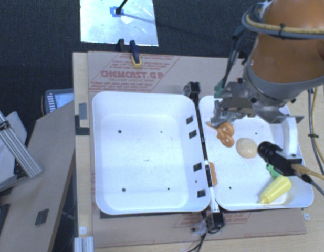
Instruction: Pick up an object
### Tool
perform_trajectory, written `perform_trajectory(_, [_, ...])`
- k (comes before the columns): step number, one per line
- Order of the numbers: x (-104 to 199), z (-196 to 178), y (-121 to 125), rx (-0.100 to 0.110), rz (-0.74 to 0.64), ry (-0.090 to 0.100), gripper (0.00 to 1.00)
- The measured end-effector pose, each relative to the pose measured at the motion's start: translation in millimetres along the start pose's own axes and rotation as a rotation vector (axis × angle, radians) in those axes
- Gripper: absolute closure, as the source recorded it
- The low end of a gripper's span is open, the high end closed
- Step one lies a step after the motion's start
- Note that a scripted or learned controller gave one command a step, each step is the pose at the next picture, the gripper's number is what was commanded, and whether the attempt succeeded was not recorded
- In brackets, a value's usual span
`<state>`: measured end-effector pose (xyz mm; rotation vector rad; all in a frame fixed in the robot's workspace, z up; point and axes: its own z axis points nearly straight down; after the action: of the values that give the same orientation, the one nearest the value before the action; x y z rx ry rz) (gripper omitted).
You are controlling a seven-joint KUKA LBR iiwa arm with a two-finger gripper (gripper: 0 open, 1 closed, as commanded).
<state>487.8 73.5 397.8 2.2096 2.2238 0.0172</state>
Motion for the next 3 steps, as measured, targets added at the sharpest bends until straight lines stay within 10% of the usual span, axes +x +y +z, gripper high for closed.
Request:
perform_trajectory(1, [-33.1,65.1,-2.2,0.015,0.009,-0.004,1.0])
perform_trajectory(2, [17.1,1.5,12.8,0.004,-0.003,0.0,1.0])
perform_trajectory(3, [112.3,-139.1,0.3,-0.005,-0.009,0.007,1.0])
